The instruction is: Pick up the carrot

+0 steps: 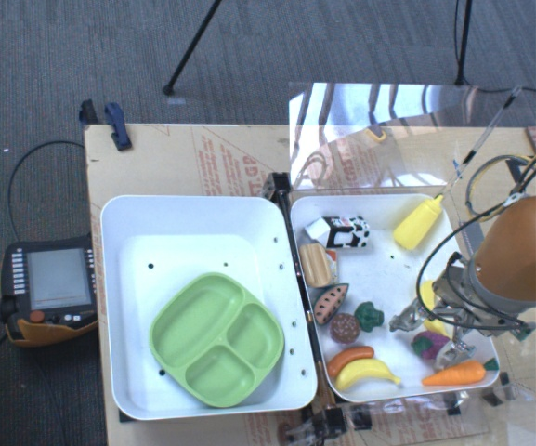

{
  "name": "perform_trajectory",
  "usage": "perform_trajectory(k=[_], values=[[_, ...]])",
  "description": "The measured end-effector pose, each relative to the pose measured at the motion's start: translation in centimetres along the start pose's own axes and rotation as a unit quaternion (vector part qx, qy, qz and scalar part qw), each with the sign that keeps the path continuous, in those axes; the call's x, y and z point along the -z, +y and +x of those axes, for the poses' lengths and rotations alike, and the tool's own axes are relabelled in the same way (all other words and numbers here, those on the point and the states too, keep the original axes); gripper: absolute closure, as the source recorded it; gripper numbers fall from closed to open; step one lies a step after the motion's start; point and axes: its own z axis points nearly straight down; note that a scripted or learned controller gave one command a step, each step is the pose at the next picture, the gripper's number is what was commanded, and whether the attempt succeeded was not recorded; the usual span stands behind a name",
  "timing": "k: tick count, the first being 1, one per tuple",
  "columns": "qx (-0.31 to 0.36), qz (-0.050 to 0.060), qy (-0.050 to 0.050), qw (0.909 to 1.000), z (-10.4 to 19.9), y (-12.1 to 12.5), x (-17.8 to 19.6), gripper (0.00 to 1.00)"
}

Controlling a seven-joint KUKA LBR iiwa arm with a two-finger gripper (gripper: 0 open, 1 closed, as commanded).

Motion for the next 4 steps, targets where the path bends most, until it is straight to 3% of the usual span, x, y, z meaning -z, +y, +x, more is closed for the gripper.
perform_trajectory(k=[1, 2, 3, 4], values=[[-0.006, -0.005, 0.002, 1.0000, 0.0, 0.2, 0.8, 1.00], [-0.013, -0.007, 0.000, 0.9999, -0.2, 0.3, 1.7, 1.00], [0.050, -0.006, 0.004, 0.9987, 0.3, 0.5, -0.2, 1.00], [0.069, -0.007, 0.004, 0.9976, -11.2, -1.3, -0.5, 1.00]])
